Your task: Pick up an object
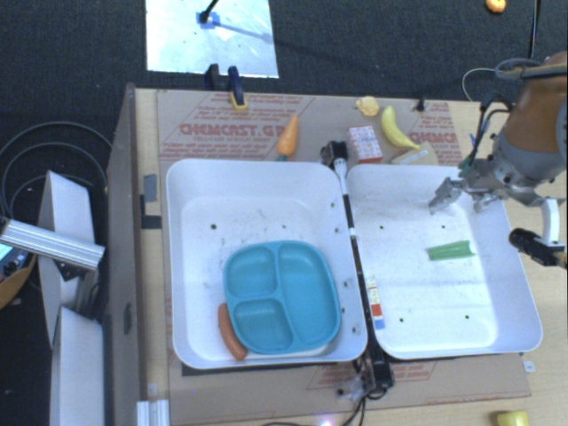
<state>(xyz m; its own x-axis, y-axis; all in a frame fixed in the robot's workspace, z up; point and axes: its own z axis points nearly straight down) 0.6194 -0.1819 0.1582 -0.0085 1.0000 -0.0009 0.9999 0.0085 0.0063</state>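
A flat green strip [449, 251] lies in the right bin [417, 331], right of its middle. My gripper [462, 201] hangs above the far right part of that bin, a little beyond the strip and apart from it. Its fingers stand open with nothing between them. In the left bin [204, 202] a blue divided plate [282, 295] rests near the front, and an orange sausage-shaped piece [232, 331] lies against the plate's left front edge.
Behind the bins, on the cardboard, lie a carrot [287, 137], a small patterned box [365, 144], a banana [396, 130] and a small yellow piece [366, 106]. A black divider [351, 229] runs between the bins. A small orange ball [495, 4] sits on the dark floor far right.
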